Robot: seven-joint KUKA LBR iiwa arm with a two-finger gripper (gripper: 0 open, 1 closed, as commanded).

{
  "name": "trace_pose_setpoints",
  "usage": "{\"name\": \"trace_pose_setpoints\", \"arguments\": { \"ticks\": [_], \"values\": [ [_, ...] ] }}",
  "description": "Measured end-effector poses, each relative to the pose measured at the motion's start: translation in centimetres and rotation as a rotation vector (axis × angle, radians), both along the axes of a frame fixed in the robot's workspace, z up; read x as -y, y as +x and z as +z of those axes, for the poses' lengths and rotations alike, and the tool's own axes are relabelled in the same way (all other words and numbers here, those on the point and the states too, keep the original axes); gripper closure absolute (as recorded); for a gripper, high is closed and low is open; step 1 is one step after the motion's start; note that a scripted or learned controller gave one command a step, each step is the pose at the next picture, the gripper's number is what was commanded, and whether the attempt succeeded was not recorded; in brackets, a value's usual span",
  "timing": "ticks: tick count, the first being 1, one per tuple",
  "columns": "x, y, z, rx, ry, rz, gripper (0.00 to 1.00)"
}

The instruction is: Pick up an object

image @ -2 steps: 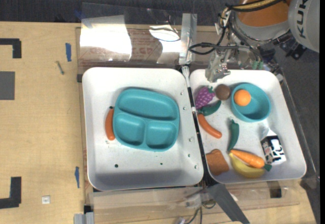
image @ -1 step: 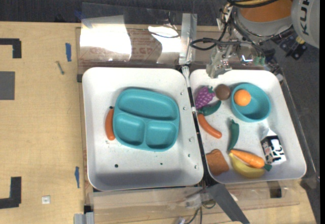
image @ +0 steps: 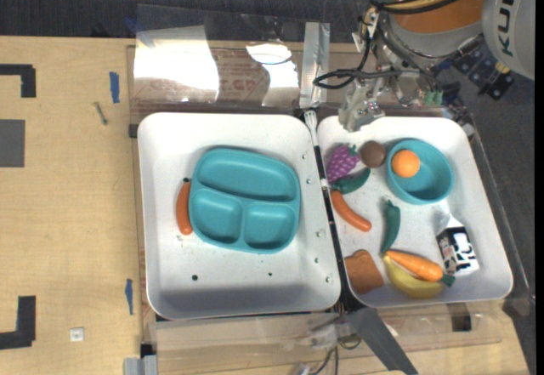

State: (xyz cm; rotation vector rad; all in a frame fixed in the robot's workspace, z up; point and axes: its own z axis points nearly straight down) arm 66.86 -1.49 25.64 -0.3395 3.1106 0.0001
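Behind the right bin (image: 489, 220), wiring obscures the jaws.

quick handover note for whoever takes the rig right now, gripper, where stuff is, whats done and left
Gripper: over the right bin's back-left corner, nothing seen in it; finger state unclear.
Right bin: grapes, brown ball, orange in teal bowl, sausage, green pepper, carrot on banana, bread.
Left bin: teal tray, sausage beside it.
Done: nothing picked yet.
Left: pick one; grapes and ball look nearest.
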Motion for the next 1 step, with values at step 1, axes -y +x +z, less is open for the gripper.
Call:
{"name": "trace_pose_setpoints", "arguments": {
  "ticks": [1],
  "values": [
    [3.16,0.0,0.42,0.0,-0.003,0.161,1.0]
  ]
}}
